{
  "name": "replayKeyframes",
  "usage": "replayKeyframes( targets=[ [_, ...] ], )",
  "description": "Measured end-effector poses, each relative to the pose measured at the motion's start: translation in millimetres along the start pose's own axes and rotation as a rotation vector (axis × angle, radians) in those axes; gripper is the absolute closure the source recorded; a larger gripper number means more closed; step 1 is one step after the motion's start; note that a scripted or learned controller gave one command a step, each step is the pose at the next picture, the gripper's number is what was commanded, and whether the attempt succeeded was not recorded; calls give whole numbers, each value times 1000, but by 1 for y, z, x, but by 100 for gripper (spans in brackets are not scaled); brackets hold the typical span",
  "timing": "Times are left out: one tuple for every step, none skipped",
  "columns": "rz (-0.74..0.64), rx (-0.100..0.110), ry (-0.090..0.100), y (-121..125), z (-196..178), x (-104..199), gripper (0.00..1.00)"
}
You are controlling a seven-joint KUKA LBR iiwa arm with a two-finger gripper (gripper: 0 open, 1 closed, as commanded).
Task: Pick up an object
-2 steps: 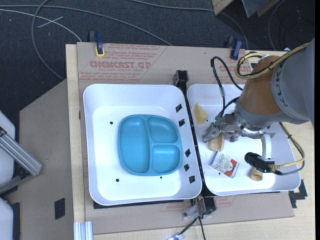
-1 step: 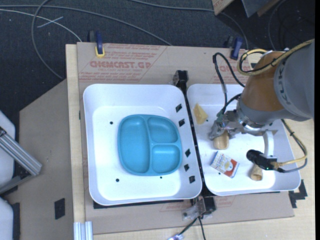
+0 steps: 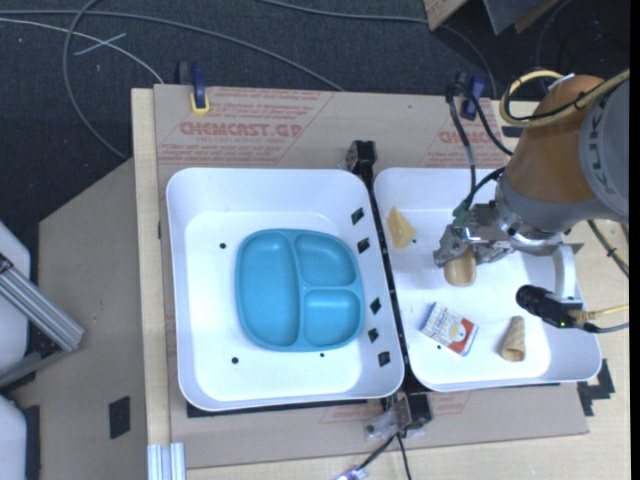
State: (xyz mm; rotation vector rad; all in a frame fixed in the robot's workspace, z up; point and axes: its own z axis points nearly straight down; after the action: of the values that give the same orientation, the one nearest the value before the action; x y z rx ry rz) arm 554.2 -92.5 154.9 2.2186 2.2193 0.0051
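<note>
The claw (image 3: 458, 256) hangs low in the right bin (image 3: 430, 368), directly above a small tan bread-like piece (image 3: 459, 271) and seemingly touching it; whether it is spread or pinching, I cannot tell. Nothing looks lifted yet, so the pick seems underway at best. A yellowish wedge (image 3: 401, 228) lies at ten o'clock from the claw, a small printed box (image 3: 448, 328) at six, a cone-shaped piece (image 3: 513, 339) at four. The left bin (image 3: 200, 198) holds a blue divided plate (image 3: 298, 289).
</note>
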Motion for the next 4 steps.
replayKeyframes(
  targets=[
    [-2, 2, 0, -1, -48, 9, 100],
    [-2, 0, 0, 5, -97, 17, 100],
    [-5, 8, 3, 6, -81, 70, 100],
    [-7, 8, 3, -3, -83, 132, 100]
  ],
)
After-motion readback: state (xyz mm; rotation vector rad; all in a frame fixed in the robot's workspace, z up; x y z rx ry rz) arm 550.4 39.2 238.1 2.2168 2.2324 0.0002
